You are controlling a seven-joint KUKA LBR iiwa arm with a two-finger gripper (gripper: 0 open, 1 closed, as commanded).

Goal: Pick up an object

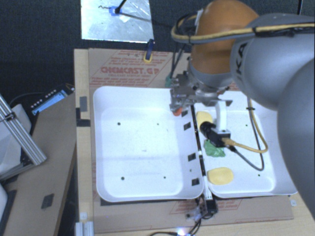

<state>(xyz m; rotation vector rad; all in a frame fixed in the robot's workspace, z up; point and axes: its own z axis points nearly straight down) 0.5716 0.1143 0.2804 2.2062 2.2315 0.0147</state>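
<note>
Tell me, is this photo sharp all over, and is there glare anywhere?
In the camera view, the big grey arm close to the lens looks soft and blurred, while the left bin is fairly crisp. The shiny sheet at the top throws bright glare. Light on the bins is even, with faint shadow under the tool. The yellow piece and green piece read clearly.

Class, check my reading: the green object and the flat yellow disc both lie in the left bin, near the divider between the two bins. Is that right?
Not quite. The camera view shows the green object and the flat yellow disc in the right bin, not the left bin. The rest holds: both lie near the divider between the two bins.
</note>
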